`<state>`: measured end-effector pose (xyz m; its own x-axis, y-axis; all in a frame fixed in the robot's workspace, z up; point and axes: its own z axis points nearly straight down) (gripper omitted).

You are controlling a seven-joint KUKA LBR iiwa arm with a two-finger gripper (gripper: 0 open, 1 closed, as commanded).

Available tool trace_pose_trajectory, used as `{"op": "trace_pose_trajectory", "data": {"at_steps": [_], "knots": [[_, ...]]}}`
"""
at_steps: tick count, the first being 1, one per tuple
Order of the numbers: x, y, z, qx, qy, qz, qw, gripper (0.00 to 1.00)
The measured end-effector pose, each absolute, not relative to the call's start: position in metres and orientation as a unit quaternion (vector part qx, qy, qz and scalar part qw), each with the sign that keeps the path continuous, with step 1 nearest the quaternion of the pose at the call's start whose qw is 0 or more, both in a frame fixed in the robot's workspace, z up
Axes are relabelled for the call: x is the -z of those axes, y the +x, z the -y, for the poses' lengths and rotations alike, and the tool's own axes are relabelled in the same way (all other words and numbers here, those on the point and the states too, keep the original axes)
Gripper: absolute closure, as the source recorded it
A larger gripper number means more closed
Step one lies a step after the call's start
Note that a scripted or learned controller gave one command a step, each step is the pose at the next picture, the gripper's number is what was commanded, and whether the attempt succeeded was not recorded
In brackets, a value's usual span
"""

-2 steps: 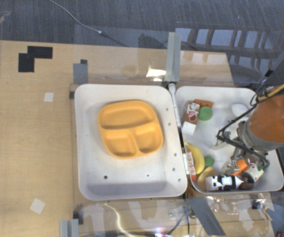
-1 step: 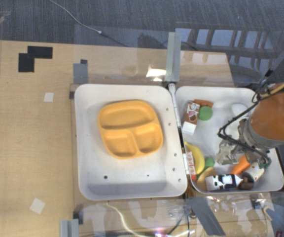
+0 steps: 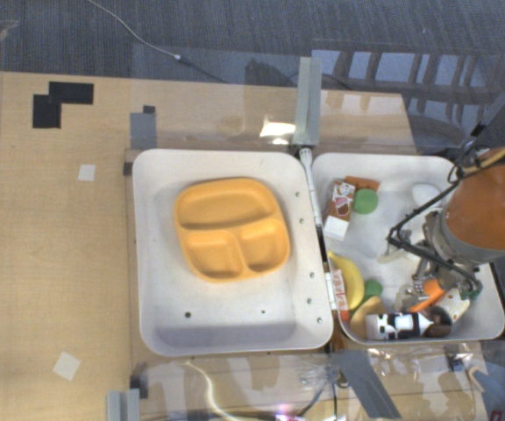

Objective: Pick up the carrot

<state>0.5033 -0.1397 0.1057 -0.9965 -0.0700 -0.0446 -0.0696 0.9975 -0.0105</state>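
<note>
The gripper (image 3: 428, 286) hangs low over the near right part of the right bin (image 3: 393, 172), its fingers buried in wrist hardware and cables, so whether they are spread or closed cannot be told. A sliver of the carrot (image 3: 426, 302) shows orange just beneath it, mostly covered by the tool. Left of the carrot lie a banana (image 3: 351, 279) and a small green piece (image 3: 373, 288) (partly hidden); in front of it lies a black-and-white bottle (image 3: 403, 324). Far left of the carrot, the left bin (image 3: 156, 305) holds a yellow divided plate (image 3: 231, 228).
</note>
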Motion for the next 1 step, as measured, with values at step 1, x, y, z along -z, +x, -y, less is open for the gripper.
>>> {"op": "trace_pose_trajectory", "data": {"at_steps": [1], "knots": [[-0.0943,0.5023,0.1558,0.0031,-0.044,-0.999,0.021,0.0]]}}
